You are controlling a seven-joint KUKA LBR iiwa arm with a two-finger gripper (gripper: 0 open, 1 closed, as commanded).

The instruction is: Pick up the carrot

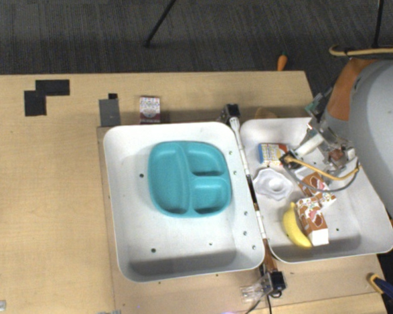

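My gripper (333, 154) hangs low over the upper right part of the right bin (363, 238), at the end of the grey arm coming in from the right. I cannot make out a carrot for certain. A brown-orange patterned piece (315, 182) lies just below and to the left of the gripper, and I cannot tell what it is. Whatever lies directly under the gripper is hidden.
The right bin also holds a banana (293, 228), a brown and white carton (313, 220), a white cup (272, 184) and a small box (270, 152). A teal divided plate (188, 178) lies in the left bin (133, 258).
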